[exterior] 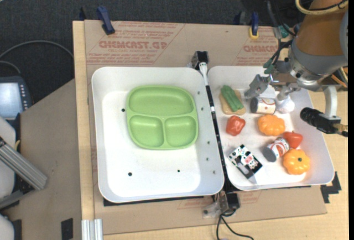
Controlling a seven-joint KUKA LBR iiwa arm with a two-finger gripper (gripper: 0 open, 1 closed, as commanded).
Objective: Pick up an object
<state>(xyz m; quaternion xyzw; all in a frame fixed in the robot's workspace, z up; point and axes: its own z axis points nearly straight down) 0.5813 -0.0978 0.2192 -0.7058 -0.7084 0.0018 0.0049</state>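
Bins of shallow white plastic lie side by side on a brown board (166, 40) at mid-frame. The left bin (160, 170) holds a green divided plate (162, 117) in its upper half, with bare floor below and to the left of it.

The right bin (271, 177) holds the loose things. A green vegetable on a tan slice (231, 99) lies at its upper left, with a red pepper (235, 125) just below it. An orange fruit (271, 125) sits at the centre. Lower right are a red piece (293, 138), a red-and-white can (278, 148) and an orange pumpkin (296, 162). A black-and-white patterned block (245, 159) lies at the lower left. A small white block (267, 106) sits just above the orange fruit.

The arm (321, 40) comes in from the upper right of the frame and slants down into the right bin's upper half. The gripper (270, 100) hangs over the small white block with its fingers (255, 89) spread wide. The block lies under the gap between them, and contact cannot be made out.

The toys crowd close together. Bare floor shows along the right bin's lower edge and near its upper left corner.
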